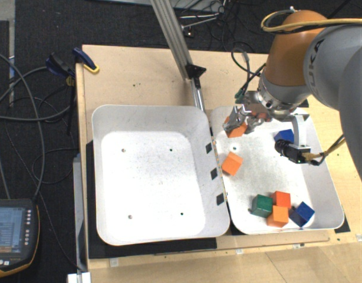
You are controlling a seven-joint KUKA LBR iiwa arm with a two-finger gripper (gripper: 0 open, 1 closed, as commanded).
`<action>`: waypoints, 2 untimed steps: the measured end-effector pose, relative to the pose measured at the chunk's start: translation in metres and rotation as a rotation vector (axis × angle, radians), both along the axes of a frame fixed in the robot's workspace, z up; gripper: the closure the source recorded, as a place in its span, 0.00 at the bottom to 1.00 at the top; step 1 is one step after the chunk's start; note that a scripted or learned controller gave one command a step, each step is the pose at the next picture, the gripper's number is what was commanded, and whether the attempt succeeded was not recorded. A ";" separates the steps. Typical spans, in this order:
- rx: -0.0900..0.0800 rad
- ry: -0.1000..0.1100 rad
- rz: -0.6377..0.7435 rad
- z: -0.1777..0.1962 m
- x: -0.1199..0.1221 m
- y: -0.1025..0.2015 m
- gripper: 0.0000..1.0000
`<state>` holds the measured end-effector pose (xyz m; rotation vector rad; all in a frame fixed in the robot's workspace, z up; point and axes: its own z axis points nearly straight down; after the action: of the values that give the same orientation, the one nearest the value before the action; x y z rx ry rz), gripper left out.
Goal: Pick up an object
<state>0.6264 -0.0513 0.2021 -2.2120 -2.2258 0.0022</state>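
Pincer (239, 124) grasping an orange block (236, 129), above right bin (328, 187), wooden bench (134, 75), dark floor with cables (28, 108)

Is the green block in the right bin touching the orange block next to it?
Touching. The camera view shows the green block pressed edge to edge against the orange block, with no white bin floor between them.
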 end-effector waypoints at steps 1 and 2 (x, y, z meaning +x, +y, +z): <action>0.001 -0.002 0.002 0.017 -0.026 0.051 1.00; 0.000 -0.001 0.002 0.033 -0.052 0.097 1.00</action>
<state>0.5746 0.0460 0.2346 -2.2097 -2.2290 0.0003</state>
